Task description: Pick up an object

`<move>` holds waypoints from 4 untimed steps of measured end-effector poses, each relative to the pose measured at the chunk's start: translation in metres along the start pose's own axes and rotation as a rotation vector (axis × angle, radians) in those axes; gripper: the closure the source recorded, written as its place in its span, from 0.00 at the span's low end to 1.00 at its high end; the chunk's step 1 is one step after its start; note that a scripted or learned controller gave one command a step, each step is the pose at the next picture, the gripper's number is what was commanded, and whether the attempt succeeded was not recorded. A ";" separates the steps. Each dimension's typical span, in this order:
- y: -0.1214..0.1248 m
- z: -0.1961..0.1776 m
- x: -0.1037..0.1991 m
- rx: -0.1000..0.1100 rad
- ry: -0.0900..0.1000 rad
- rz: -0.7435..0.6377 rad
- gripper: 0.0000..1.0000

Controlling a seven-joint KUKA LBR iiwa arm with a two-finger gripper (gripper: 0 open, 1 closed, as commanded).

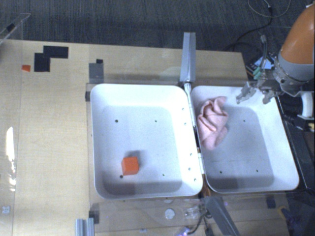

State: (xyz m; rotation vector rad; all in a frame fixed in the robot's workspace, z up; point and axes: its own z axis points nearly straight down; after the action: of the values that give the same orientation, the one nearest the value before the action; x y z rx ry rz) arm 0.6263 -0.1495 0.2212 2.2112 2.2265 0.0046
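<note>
Orange and blocky, a small cube [130, 165] is sitting low in the left bin [103, 132]. A crumpled pink cloth [213, 121] is lying bunched against the right bin's [275, 146] left wall. Above that bin's upper right rim, the gripper [255, 95] is hovering with fingers spread wide, holding nothing.

Pink cloth [213, 122] crowds right bin [256, 183] left side; orange block [130, 165] well apart.
</note>
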 end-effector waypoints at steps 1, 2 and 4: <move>0.032 0.128 0.059 -0.009 0.000 -0.080 0.00; -0.029 0.128 0.052 -0.015 -0.003 -0.238 0.00; -0.055 0.125 0.046 -0.005 0.000 -0.190 0.00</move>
State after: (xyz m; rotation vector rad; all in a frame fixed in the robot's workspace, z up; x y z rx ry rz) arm 0.5713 -0.1036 0.0961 1.9872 2.4234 0.0096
